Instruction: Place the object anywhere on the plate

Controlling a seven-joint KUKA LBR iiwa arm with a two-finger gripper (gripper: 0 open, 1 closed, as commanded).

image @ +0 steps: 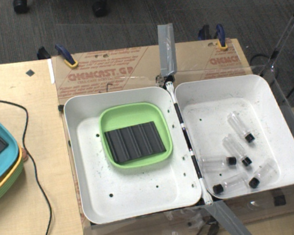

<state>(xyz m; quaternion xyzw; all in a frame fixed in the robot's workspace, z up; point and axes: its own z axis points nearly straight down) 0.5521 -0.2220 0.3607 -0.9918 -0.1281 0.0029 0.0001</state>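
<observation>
Bench: your pale wooden tabletop [35,173], dark carpet behind | writing: "CHEMCAST" on brown cardboard sheet [102,69] | square lime-green plastic plate [161,120] left-centre | clear black-capped plastic tubes [239,153] lower right | gripper: you can't tell.
</observation>
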